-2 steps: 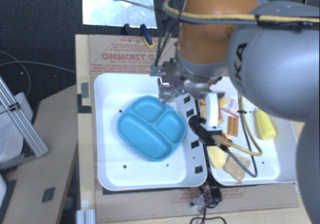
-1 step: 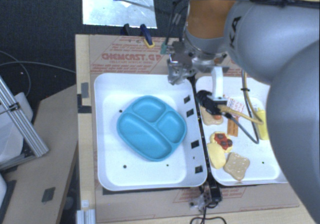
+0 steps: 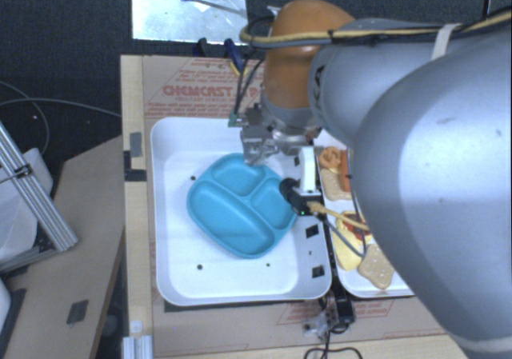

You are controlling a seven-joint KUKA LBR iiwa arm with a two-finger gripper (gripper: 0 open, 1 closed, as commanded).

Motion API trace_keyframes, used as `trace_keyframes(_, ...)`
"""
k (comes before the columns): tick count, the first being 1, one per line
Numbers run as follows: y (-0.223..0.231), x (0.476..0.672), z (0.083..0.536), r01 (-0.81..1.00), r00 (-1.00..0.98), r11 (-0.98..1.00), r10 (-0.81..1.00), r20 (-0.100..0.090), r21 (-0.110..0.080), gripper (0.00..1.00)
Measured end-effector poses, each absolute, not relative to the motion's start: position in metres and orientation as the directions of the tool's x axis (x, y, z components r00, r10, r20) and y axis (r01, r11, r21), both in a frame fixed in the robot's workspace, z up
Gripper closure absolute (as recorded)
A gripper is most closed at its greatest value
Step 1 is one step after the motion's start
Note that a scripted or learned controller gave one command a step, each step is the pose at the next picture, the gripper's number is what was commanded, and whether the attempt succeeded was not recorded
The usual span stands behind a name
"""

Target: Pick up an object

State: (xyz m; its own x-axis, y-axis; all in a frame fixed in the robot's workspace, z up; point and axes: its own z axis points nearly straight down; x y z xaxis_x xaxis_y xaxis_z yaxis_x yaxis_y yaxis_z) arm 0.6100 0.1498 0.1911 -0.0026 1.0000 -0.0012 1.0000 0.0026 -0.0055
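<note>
In the left bin [image 3: 182, 268] lies a blue sectioned plate [image 3: 238, 207].

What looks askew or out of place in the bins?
Only the blue divided plate: it lies turned diagonally in the left bin, not square to its walls. No spill or damage shows. The tool is at its upper rim.

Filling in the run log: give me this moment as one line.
gripper: at upper rim of blue divided plate | plate in: left bin | right bin: tan and yellow items, partly behind arm | grasp: not confirmed
</note>
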Motion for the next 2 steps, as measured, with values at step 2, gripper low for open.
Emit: trace_keyframes(2, 0.172, 0.480, 0.125, 1.000, -0.009, 0.009, 1.000, 0.002, -0.010, 1.00)
